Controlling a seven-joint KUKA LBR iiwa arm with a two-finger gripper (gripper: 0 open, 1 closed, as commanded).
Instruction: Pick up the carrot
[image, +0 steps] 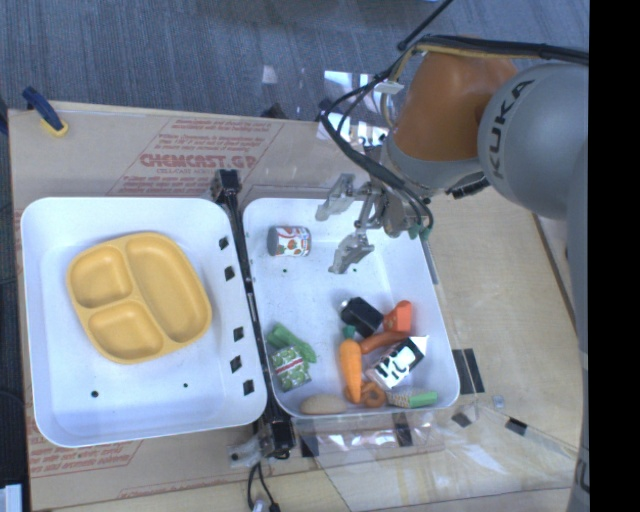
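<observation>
The carrot (350, 368) is an orange stick lying near the front of the right bin (310, 285), with a pile of toy food crowded around it. My gripper (340, 228) hangs over the far part of that bin, well behind the carrot. Its two fingers (348, 252) are spread apart with nothing between them.
A small tin can (289, 240) lies on its side at the bin's far left. A black block (361, 315), a red-orange piece (399, 318), a black-and-white carton (399, 362) and green items (291, 358) crowd the carrot. The left bin (40, 330) holds a yellow divided plate (138, 296).
</observation>
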